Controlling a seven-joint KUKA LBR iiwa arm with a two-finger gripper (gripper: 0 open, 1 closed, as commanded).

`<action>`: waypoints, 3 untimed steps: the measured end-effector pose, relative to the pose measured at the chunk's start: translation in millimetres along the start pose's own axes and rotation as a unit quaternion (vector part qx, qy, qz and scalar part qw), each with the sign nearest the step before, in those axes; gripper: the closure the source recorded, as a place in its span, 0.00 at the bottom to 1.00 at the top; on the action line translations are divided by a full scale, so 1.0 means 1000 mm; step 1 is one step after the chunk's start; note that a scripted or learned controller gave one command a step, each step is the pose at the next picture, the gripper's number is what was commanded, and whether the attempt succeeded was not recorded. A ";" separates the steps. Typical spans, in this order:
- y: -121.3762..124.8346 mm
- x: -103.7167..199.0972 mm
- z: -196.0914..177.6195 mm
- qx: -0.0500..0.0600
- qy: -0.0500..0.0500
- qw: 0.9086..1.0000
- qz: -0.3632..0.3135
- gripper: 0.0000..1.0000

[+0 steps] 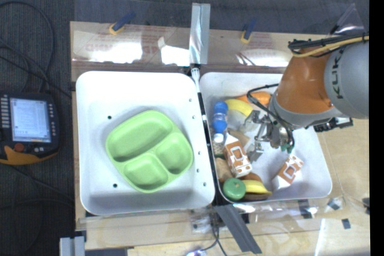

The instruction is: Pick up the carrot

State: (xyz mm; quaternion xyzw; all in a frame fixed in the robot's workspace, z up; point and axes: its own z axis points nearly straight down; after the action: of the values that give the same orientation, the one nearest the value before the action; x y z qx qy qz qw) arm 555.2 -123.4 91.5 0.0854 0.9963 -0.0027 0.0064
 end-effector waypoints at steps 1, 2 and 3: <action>-0.022 -0.080 0.001 -0.003 0.004 0.999 0.038 0.00; -0.026 -0.107 -0.001 0.001 0.016 0.998 -0.062 0.00; -0.025 -0.113 0.001 -0.001 0.020 0.999 -0.041 0.00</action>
State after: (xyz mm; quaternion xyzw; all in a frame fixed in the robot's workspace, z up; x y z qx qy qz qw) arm 662.7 -167.5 92.0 0.0447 0.9989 -0.0004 -0.0133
